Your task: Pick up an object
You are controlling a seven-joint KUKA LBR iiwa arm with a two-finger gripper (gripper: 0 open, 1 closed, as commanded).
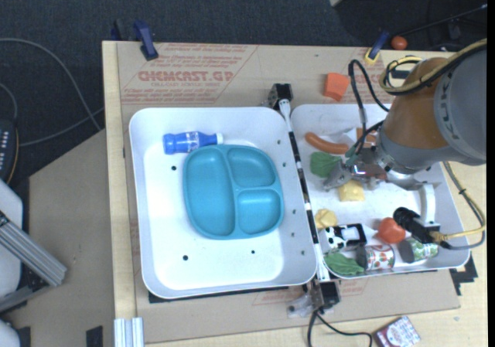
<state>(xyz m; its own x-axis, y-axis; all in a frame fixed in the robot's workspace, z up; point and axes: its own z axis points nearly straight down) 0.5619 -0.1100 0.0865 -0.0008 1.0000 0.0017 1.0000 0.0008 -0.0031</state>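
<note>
Gripper [352, 170] low in the right bin [452, 260]; yellow piece [352, 192] just below; finger state hidden, cannot tell.

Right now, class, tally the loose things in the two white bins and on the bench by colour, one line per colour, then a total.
Blue: 2, the divided plate and the bottle
Green: 2, one and another
Orange or red: 3, block, sausage shape, red piece
Yellow: 1
Black and white: 1
Total: 9 that I can tell apart
</note>
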